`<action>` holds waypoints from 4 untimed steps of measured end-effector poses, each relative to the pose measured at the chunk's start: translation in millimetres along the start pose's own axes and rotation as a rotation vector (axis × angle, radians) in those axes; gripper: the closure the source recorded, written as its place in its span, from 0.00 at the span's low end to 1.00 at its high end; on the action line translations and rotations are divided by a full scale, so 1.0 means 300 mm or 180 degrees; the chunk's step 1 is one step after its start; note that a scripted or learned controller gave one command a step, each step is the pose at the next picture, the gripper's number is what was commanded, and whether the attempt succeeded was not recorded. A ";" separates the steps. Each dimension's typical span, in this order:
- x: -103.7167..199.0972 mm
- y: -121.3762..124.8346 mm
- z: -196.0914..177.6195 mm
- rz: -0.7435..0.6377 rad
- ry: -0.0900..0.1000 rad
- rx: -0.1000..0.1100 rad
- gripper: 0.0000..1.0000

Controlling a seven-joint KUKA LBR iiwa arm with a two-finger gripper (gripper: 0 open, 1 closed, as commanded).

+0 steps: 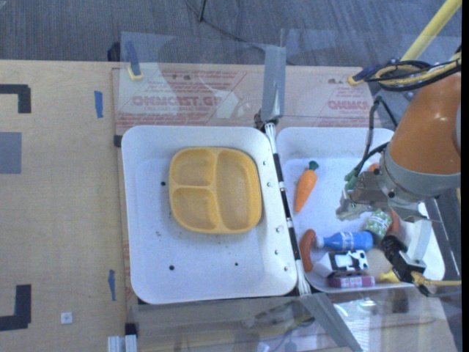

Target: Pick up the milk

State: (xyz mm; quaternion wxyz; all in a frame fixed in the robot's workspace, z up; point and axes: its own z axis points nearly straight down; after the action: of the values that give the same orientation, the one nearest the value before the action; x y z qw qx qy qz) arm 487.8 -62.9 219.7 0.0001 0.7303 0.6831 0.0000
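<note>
Nearest, at the near edge of the right bin [322, 147], a flat dark purple object [350, 280] is seen lying lengthwise along the rim. Just beyond it, and touching or almost touching it, the milk [357, 260] is found: a small carton marked with black and white patches, lying in the near part of the right bin. A blue bottle [346, 240] with a white cap is laid on its side just beyond the milk, its cap pointed right. To the left of the bottle, a red sausage-shaped piece [307, 243] is set close to the wall shared by the 2 bins.

Farther in, a small greenish item [378, 222] is seen at the right of the bottle, partly covered by the arm. The gripper [357, 200] is held above the middle of the right bin, beyond the bottle and the milk and apart from both. Whether it is open or closed cannot be told, and nothing can be made out in its hold. The arm's orange band [432, 127] is seen at the right.

An orange carrot [305, 186] with a green top is laid left of the gripper, its top pointed far. In the left bin [146, 218], a yellow divided plate [215, 189] with 3 compartments is placed in the far half.
</note>
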 end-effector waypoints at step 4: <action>-0.348 0.196 0.108 0.0513 0.0000 0.0004 0.00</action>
State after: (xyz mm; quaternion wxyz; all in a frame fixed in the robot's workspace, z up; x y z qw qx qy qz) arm 539.5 -170.9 187.5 -0.0004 0.7830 0.6220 -0.0004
